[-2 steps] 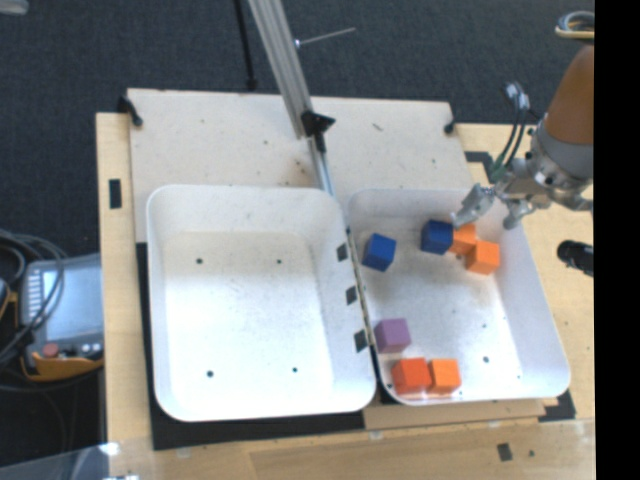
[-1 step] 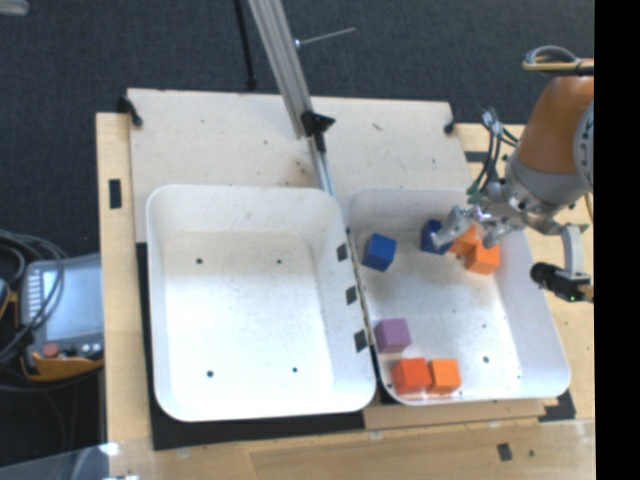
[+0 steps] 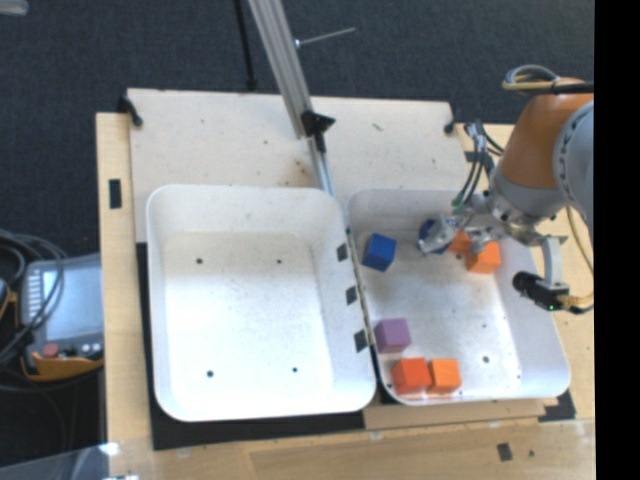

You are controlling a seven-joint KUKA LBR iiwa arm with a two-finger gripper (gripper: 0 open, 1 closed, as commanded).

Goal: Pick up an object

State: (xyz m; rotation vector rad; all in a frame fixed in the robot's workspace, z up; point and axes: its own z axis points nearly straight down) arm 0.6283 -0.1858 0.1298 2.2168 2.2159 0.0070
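**Gripper low in the right bin, beside an orange block**

Start at the gripper [image 3: 452, 240]: you cannot tell how it is set, because the wrist and its cabling cover it from above. It sits low in the right shallow white plastic bin [image 3: 535, 368], towards that bin's 1 o'clock corner. A small orange cube [image 3: 485, 257] lies touching or just beside it, at the tool's 4 o'clock. Whether the cube is actually caught is not readable, so treat it as loose.

To do this step well, you want the tool centred over the cube and square to its faces before any lift. Lift straight up and slowly, and watch whether the cube leaves the floor.

Further out, a blue cube [image 3: 379, 251] rests at 9 o'clock of the tool, near the bin's left wall. A pale purple cube [image 3: 391, 334] lies lower down. A red-orange cube [image 3: 410, 374] and a lighter orange cube [image 3: 445, 373] sit side by side against the bin's 6 o'clock wall.

The arm [image 3: 545, 168] is cut off at the picture's right side. The left white bin [image 3: 160, 218] lies well apart at 9 o'clock.
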